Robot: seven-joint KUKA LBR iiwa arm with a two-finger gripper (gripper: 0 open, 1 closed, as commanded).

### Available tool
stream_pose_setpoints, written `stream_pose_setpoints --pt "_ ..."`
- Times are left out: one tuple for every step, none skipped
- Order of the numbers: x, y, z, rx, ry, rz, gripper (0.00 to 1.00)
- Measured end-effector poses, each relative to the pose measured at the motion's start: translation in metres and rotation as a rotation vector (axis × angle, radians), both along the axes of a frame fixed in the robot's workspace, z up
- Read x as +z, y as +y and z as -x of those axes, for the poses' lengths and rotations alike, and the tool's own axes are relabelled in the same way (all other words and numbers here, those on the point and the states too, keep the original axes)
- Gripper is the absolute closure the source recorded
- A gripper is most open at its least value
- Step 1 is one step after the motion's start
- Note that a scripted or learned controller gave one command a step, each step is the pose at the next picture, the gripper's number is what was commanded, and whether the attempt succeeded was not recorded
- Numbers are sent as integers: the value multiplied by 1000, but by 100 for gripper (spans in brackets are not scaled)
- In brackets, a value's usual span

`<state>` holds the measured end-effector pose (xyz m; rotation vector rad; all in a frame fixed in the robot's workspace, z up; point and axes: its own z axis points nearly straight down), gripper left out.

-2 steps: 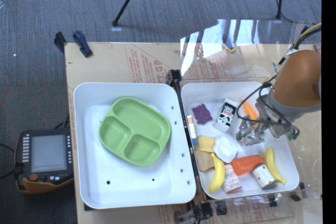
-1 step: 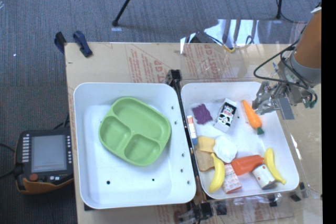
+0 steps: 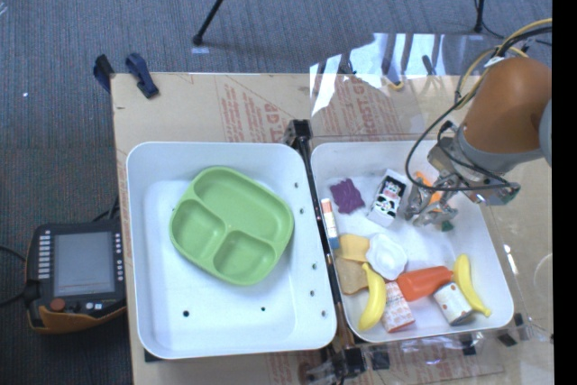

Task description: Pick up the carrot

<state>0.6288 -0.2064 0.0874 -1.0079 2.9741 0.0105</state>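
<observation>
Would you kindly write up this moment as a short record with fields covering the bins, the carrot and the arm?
left bin: white, holds a green divided plate
right bin: white, holds a clutter of toy foods
carrot: orange, lying near the bin's front, between a white piece and a banana
other items: purple piece, small printed box, second banana
gripper: low over the right bin's back right part, apart from the carrot
task state: carrot not yet picked up
</observation>
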Motion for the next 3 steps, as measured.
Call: stream_pose_setpoints --pt "58 47 7 -423 -6 3 100" --pt "-2 -1 99 -203 2 3 100" --pt "116 15 32 -31 -18 6 100"
